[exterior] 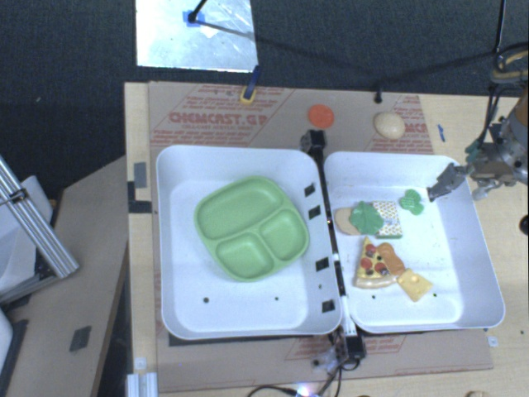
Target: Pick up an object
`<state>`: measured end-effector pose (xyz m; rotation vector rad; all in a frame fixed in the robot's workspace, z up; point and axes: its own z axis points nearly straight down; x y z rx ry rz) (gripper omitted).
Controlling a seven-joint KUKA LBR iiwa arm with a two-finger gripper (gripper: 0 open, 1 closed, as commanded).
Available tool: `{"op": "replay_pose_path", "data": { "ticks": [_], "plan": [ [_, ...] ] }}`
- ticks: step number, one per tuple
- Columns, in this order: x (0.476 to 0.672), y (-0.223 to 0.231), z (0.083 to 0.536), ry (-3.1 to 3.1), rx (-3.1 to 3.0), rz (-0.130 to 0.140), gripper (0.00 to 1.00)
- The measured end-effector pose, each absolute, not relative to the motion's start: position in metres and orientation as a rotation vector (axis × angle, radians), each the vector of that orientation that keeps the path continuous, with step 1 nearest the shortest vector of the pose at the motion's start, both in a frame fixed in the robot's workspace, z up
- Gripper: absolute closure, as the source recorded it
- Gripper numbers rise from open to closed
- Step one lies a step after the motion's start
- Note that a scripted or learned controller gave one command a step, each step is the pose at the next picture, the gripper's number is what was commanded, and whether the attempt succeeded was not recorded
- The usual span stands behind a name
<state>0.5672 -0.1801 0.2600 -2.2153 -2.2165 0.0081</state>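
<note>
The right bin point(463, 304) holds several toy foods. A small green piece point(411, 202) lies near its upper middle. A green leafy piece point(364, 217) overlaps a checkered cracker point(388, 220), with a tan cookie point(342, 221) at their left. Lower down lie a pizza slice point(378, 264) and a yellow cheese wedge point(415, 285). My gripper point(463, 186) hangs over the bin's upper right corner, to the right of the small green piece and apart from it. Its fingers are open, with nothing between them.
The left bin point(178, 304) carries a green divided plate point(252, 227). Behind the bins on the cardboard sit an orange disc point(321, 117), a beige ball point(389, 125) and a yellow clip point(248, 96). A foil sheet point(196, 23) lies further back.
</note>
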Motion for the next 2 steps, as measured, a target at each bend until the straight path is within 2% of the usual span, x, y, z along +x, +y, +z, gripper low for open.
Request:
{"op": "replay_pose_path", "data": {
  "ticks": [1,2],
  "plan": [
    [0.569,-0.180,0.266,-2.226,-2.219,-0.001,0.00],
    [0.567,-0.182,0.224,-2.221,-2.219,0.001,0.00]
  ]
}}
